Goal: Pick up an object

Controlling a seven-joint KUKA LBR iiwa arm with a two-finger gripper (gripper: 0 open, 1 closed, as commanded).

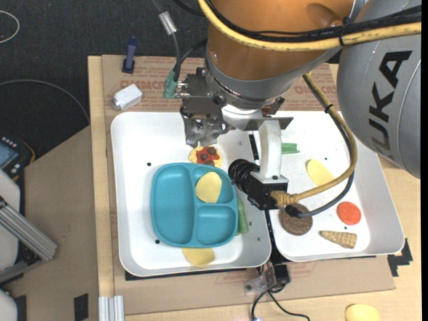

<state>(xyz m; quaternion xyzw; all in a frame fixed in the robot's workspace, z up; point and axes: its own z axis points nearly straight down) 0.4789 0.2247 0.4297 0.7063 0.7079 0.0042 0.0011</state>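
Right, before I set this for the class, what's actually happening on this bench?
A KUKA arm reaches down over two white bins, its gripper low over the left bin, just above a small orange and red item behind a blue divided tray. A yellow piece lies in the tray. The right bin holds a yellow piece, an orange disc, a brown disc and a cone. Nothing looks lifted yet.

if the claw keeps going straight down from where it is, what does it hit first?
Most likely the small orange and red toy lying on the left bin floor just beyond the blue divided tray. The claw hangs right above it, though one slanted view leaves depth uncertain.
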